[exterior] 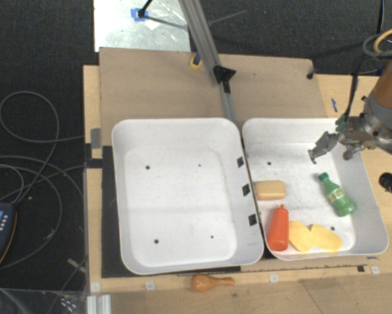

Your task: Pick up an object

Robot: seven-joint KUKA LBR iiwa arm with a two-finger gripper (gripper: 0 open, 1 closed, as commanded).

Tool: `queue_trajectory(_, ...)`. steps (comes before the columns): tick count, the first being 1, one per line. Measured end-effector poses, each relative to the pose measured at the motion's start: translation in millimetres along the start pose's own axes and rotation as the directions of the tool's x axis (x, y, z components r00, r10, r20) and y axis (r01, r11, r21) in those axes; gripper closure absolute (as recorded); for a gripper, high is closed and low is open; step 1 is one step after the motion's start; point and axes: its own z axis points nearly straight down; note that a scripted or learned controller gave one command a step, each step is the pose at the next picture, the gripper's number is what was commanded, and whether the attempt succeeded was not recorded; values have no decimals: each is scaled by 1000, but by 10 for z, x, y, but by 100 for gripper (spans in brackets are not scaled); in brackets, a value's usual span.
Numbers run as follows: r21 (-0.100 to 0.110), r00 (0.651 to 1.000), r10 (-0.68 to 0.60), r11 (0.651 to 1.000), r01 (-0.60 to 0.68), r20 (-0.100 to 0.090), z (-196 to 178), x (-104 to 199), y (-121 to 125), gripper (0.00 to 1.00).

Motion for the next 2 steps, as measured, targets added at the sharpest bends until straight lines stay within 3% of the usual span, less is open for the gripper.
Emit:
queue_trajectory(1, 0, 1000, 2, 1000, -2, 0, -1, -1, 0, 0)
queue_trajectory(2, 4, 1000, 2, 1000, -2, 0, 539, 103, -8, 0)
